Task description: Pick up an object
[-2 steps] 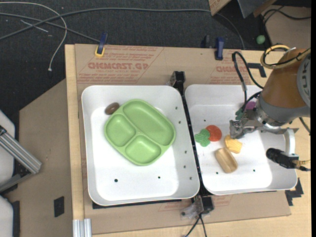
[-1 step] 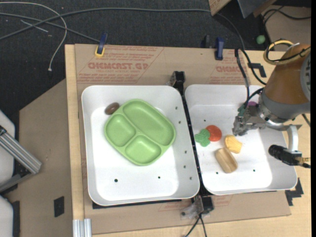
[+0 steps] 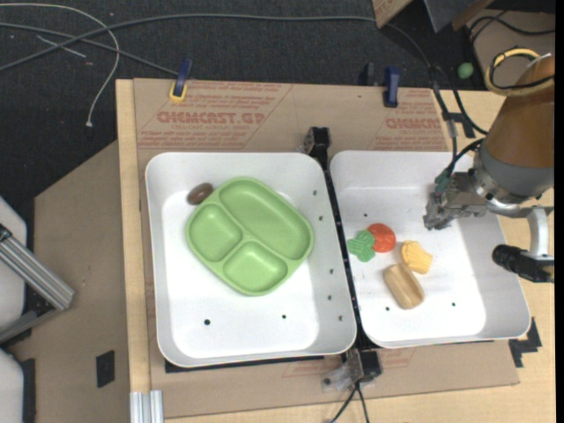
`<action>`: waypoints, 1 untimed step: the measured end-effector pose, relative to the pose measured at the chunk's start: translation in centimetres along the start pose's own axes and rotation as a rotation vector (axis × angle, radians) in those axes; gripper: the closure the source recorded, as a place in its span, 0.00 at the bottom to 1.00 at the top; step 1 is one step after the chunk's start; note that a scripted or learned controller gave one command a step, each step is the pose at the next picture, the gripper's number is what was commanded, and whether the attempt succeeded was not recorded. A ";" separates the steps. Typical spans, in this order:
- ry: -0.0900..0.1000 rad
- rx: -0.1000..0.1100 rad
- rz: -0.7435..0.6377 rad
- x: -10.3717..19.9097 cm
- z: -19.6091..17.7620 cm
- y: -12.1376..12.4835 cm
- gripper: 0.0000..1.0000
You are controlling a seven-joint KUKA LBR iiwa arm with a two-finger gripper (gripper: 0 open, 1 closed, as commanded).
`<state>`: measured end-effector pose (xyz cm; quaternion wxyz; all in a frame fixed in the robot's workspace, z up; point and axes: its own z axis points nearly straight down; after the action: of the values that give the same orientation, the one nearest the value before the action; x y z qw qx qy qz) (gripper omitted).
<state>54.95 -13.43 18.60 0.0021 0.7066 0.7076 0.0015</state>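
green tray [image 3: 249, 234] in left bin [image 3: 176, 307]

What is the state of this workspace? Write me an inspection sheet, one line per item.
Surface: cardboard-covered bench bearing the left bin and right bin, side by side.
Job's things: in the right bin, a red and green toy, a yellow piece and a tan piece, close together.
Clutter: green divided tray in the left bin, a small brown item at its upper left edge.
Grippers: gripper above the right bin, up and right of the toys; nothing seen held.
Cables: white cable on the dark floor; black cables near the arm.
Surroundings: two blue clamps on the bench's far edge.
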 end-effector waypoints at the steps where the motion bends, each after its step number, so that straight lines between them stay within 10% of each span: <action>1: -0.001 -0.002 0.000 0.0 -5.2 0.2 1.00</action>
<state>55.11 -13.44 23.82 0.0030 0.7067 0.7075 0.0020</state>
